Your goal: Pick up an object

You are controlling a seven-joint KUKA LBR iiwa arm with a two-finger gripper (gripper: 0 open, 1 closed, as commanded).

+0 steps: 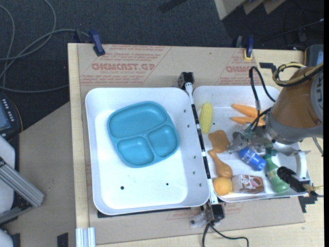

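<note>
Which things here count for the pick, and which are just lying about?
For the job:
- tool, down in the right bin
- blue can beside it
- corn cob
- carrots
- orange
- brown packet
- green bottle

Lying about:
- blue divided plate in the left bin
- blue clamps
- cables

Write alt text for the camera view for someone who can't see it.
A grey arm with an orange band reaches into the right white bin, above a blue can among toy foods: yellow corn cob, orange carrots, an orange fruit. The left white bin holds a blue divided plastic plate.
</note>
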